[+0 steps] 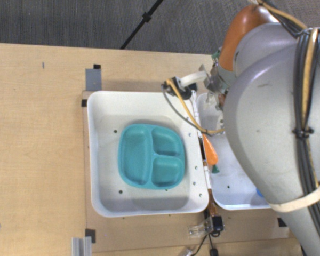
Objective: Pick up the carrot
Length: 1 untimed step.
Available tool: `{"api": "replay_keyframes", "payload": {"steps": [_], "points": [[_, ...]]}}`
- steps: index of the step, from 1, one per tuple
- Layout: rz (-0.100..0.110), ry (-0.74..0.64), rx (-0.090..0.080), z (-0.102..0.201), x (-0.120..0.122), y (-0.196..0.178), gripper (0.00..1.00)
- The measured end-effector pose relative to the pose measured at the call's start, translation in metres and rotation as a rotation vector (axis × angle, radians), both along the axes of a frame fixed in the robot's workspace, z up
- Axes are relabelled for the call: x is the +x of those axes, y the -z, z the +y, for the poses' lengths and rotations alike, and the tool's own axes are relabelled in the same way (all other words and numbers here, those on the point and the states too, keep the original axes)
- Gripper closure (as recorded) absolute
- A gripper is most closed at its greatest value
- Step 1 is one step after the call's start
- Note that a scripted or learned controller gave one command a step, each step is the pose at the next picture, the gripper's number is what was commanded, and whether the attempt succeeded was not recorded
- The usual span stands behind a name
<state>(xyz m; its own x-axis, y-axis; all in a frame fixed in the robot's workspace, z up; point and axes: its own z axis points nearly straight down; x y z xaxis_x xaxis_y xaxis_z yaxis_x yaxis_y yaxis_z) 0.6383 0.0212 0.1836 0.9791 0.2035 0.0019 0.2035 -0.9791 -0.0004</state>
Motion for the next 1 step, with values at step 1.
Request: {"api": "replay_keyframes", "payload": {"steps": [1], "points": [[-0.004,-0.066,-0.002,-0.0863,0.0074,-0.0496,0.00]]}}
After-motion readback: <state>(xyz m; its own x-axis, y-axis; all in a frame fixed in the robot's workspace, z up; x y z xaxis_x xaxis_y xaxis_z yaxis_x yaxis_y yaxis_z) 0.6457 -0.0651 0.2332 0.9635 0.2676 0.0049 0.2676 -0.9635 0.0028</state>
